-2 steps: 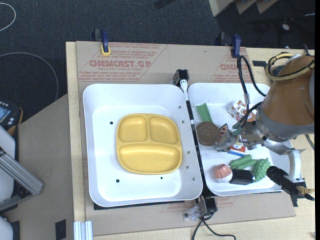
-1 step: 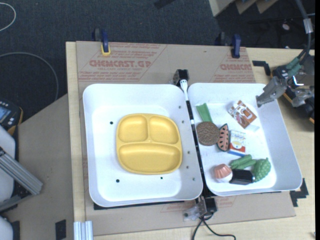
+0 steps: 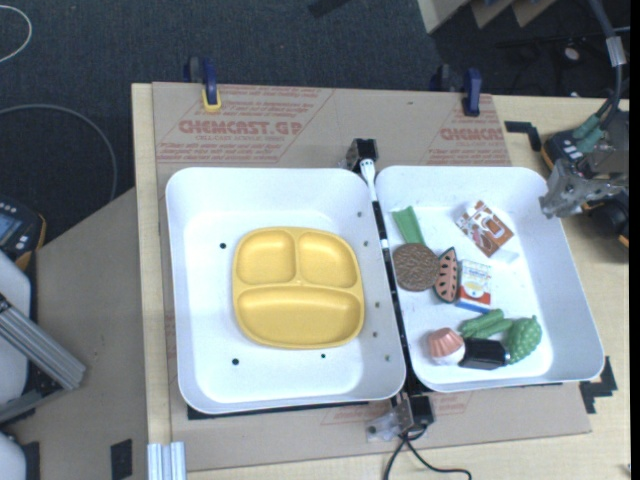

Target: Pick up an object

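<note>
Left shallow white bin (image 3: pixel 195 298) holding yellow three-compartment plastic tray (image 3: pixel 297 286), right shallow white bin (image 3: pixel 560 298) holding small mixed objects (image 3: pixel 470 288), gripper (image 3: pixel 570 193) at right bin's upper right rim, grip state indiscernible

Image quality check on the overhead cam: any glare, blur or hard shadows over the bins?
Camera view: lighting even and soft, with no hard shadows in either bin; the left bin reads near blown-out white, with a mild sheen on the yellow tray. Items in the right bin are reasonably sharp, though small print on the packets is unreadable. The gripper at the right edge looks soft and cluttered.
</note>
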